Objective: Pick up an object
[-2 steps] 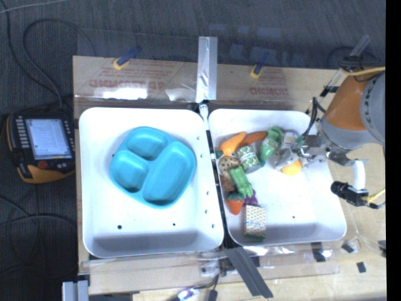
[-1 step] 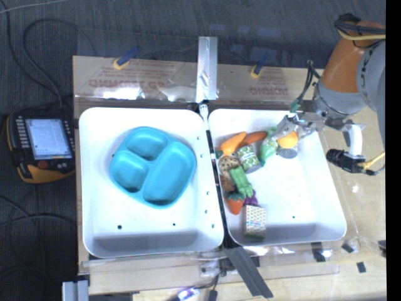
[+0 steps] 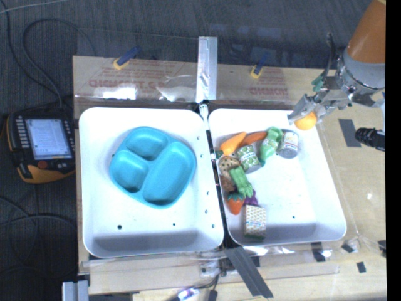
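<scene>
blue three-part dish (image 3: 153,166) lies in the left bin (image 3: 94,231). the right bin (image 3: 313,199) has a heap of toy food (image 3: 245,162) at its left side. over its upper right corner the gripper (image 3: 305,113) clasps a small orange ball (image 3: 306,121).

This looks like a robotics lab. A grey arm with an orange band (image 3: 369,24) reaches over a table (image 3: 351,180) bearing two shallow white bins (image 3: 94,168), and a handheld control pendant (image 3: 39,144) with a lit screen lies on dark carpet (image 3: 62,17) beside it, among loose black cables (image 3: 37,36). Taped plastic sheeting (image 3: 156,83) and clamps (image 3: 125,57) line the table's far edge.
</scene>
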{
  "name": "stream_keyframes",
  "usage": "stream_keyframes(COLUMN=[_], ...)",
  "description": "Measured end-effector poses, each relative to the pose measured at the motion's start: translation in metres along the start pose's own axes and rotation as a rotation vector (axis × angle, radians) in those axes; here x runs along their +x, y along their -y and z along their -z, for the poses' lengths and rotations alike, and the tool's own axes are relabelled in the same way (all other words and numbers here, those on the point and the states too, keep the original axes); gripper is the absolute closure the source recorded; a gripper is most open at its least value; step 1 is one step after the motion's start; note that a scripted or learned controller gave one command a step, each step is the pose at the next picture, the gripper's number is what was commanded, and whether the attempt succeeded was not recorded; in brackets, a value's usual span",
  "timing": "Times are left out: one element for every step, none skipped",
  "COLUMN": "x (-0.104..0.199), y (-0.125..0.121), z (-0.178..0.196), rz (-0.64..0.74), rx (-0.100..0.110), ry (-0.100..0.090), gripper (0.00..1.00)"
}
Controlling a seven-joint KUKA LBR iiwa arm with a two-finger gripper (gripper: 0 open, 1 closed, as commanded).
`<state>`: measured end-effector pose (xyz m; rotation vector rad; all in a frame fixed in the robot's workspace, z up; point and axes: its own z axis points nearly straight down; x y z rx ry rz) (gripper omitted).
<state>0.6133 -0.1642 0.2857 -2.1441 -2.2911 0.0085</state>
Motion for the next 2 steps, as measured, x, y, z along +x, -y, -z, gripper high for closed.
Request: stream_keyframes(x=[-0.023,0.046], y=[-0.049,-0.058], z=[0.000,-0.067], rz=[-0.025,0.010], rx=[0.001,0.002], ry=[0.001,0.000], gripper=[1.00,1.00])
